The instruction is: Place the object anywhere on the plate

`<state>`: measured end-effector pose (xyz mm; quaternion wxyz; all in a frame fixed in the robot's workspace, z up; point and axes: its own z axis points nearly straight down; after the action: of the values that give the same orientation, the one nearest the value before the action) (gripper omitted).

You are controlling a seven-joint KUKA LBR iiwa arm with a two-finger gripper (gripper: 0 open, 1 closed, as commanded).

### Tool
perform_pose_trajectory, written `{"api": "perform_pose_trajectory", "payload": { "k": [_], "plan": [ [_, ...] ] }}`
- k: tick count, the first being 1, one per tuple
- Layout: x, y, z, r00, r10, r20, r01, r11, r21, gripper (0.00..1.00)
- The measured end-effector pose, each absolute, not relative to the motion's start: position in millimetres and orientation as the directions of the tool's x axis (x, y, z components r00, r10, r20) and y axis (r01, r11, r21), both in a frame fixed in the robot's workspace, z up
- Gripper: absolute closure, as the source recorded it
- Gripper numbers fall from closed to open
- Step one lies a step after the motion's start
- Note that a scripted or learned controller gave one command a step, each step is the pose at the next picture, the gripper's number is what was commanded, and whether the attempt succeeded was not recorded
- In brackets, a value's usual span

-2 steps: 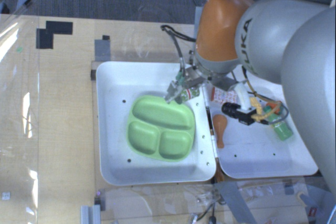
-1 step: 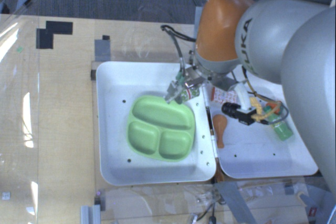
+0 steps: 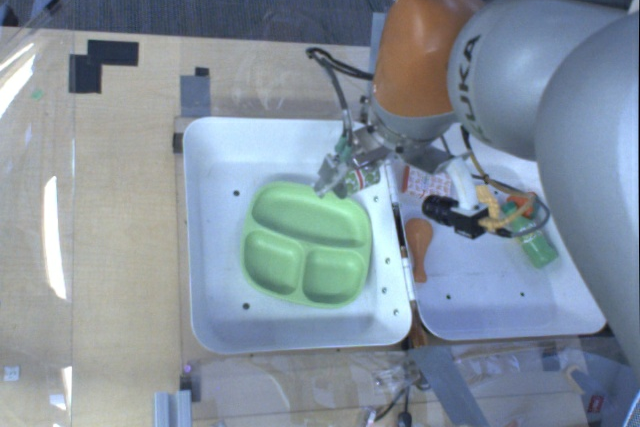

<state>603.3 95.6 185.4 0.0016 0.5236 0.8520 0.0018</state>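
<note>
We are seeing the gripper (image 3: 340, 172) hovering over the green three-compartment plate (image 3: 305, 243) — its grip we cannot tell.

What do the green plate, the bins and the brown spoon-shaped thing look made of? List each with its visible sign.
Green plate: likely molded plastic, matte; uniform color, soft rounded dividers between three compartments.
Left bin and right bin: probably plastic, smooth white with a slight sheen and rounded rims.
Brown spoon-shaped thing: wood or brown plastic; the view leaves it open.

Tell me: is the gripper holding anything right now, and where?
Cannot be told: the gripper sits over the green plate's upper right edge, too small and blurred to show anything held.
</note>
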Motion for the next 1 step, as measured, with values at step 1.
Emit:
{"api": "perform_pose_trajectory", "payload": {
  "k": [1],
  "plan": [
    [603.3, 95.6, 185.4, -0.452, 0.892, -0.001, 0.892, 0.452, 0.005, 0.0]
  ]
}}
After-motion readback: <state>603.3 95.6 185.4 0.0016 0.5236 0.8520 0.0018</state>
